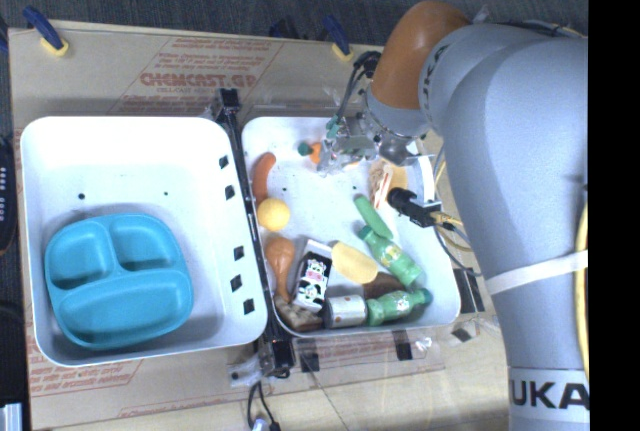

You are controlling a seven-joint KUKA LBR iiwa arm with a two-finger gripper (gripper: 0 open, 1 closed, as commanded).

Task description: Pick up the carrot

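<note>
— Orange, small and stubby, with a green tuft at one end: is that the plastic toy carrot [315, 155]?

— I judge so. It lies near the far wall of the right-hand white plastic bin [300, 125], apart from the heap at the near end. The longer orange-red smooth piece [263, 174] by the left wall could be confused with it, but it has no green tip.

— And the metal two-finger gripper [338, 145]?

— It is low, just beside the carrot on its right, under the grey arm [500, 119] with its orange band [410, 49]. Cables and brackets clutter the pincer, so I cannot tell whether it is wide or narrow, nor whether it touches the carrot.

— Why does the wrist come in so steeply?

— Probably because the carrot sits close to the wall, so a downward approach avoids the rim.

— The rest?

— A round yellow lemon-like ball [273, 214], glossy green bottles [385, 244] lying on their sides, and a black-and-white printed carton [313, 279], all packed together. The left white bin [120, 134] holds a matte blue divided tray [118, 279].
</note>
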